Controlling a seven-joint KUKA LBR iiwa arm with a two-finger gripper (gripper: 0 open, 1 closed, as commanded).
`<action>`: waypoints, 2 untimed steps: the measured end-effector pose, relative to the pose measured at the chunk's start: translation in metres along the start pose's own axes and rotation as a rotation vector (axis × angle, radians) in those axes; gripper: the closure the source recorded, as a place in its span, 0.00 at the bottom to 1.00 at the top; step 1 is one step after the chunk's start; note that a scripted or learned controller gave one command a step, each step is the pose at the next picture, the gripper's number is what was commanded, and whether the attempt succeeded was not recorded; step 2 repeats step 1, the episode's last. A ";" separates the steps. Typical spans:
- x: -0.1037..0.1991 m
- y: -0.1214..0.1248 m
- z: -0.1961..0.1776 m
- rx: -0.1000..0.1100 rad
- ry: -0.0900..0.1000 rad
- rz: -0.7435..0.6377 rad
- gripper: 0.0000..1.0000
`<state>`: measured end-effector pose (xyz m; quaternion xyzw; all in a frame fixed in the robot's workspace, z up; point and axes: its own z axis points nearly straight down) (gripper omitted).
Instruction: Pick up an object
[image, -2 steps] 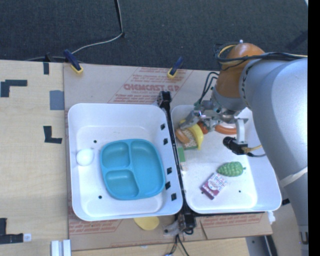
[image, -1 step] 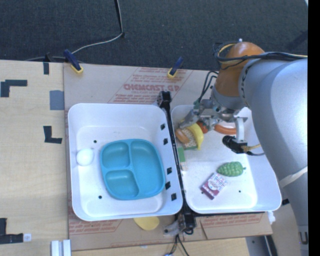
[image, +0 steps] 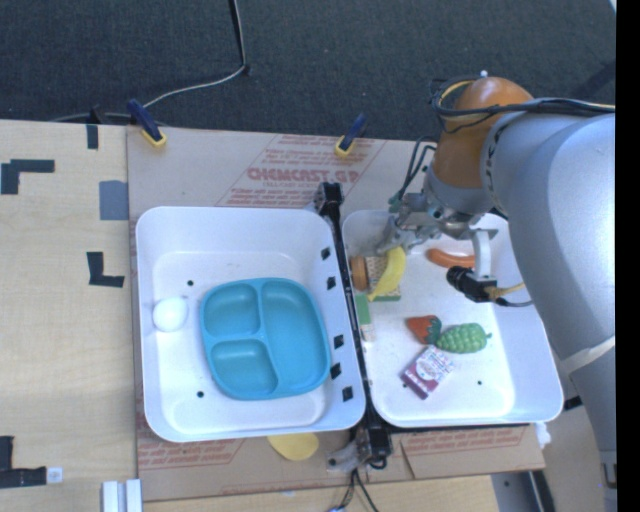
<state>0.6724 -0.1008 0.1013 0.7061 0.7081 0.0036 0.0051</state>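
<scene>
Grey arm (image: 560, 200), orange wrist band (image: 478, 140)

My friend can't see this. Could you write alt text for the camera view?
A grey robot arm with an orange band reaches from the right, its gripper low over a yellow banana in the right white bin, among small toy foods. The left white bin holds a blue divided plate and a white ball.
</scene>
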 end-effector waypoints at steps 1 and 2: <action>0.066 -0.003 -0.084 0.011 0.003 0.000 1.00; 0.066 -0.003 -0.084 0.011 0.003 0.000 1.00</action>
